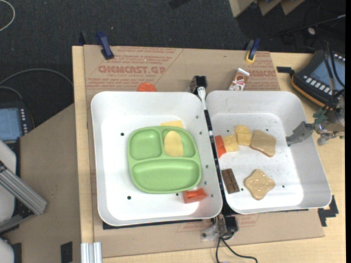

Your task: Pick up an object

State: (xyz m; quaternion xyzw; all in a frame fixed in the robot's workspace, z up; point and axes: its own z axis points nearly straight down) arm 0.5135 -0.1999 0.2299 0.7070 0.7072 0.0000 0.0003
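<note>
— Toast pieces (263,142) and other toy foods lie in the right bin (307,147): a second toast slice (259,183) near its front, a brown bar (230,181) by the left wall, yellow chunks (237,138) and a red block (220,146) nearer the middle divider.

— And the gripper (300,132)?

— It sits over the right bin's right side, well apart from every piece. Nothing is between its fingers; whether they are spread or pressed together, I cannot tell.

— So how far along?

— Barely started, I judge. No object is lifted; approach, descent, closing and raising all remain.

— The left bin (109,147)?

— It holds a green divided plate (163,171) with a yellow piece (173,143) on it, plus an orange block (194,195) beside the plate's front edge.
</note>
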